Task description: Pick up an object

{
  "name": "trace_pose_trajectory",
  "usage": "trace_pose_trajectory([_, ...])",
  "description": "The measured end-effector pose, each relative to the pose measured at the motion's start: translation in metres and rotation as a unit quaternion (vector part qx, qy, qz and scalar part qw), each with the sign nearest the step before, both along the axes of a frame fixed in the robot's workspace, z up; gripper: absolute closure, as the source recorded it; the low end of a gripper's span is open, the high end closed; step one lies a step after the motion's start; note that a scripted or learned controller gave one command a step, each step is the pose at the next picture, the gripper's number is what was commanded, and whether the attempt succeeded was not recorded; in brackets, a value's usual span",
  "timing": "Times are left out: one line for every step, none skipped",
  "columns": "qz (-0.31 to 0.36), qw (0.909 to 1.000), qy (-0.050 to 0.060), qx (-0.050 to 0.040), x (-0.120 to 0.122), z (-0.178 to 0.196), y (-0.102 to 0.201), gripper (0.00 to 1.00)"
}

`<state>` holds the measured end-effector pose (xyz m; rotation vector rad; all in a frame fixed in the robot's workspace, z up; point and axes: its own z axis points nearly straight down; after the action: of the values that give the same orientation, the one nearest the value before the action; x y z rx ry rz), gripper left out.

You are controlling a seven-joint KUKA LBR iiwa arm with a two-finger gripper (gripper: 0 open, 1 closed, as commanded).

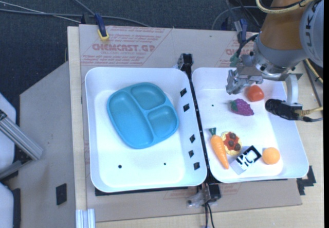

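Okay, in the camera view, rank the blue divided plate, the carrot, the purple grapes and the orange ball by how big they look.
Largest to smallest:
1. Blue divided plastic plate
2. Orange toy carrot
3. Purple toy grape bunch
4. Small orange ball
The grapes and ball look close in size, so that order is unsure.

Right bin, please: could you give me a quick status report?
Hand low beside red tomato, grip unclear. Purple grapes close below. Carrot, orange further off.

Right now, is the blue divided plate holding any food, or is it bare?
Bare. The blue divided plate in the left bin shows three uncovered compartments; the carrot and grapes lie in the right bin.
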<state>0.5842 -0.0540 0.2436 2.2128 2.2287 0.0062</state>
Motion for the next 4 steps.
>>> trace_pose_trajectory([0.000, 1.0000, 0.001, -0.0001, 0.022, 0.004, 0.043, 1.00])
trace_pose_trajectory([0.000, 1.0000, 0.000, 0.0000, 0.049, 0.002, 0.098, 1.00])
trace_pose_trajectory([-0.002, 1.0000, 0.001, -0.0005, 0.072, -0.015, 0.133, 1.00])
trace_pose_trajectory([-0.003, 1.0000, 0.001, -0.0011, 0.075, -0.022, 0.145, 1.00])
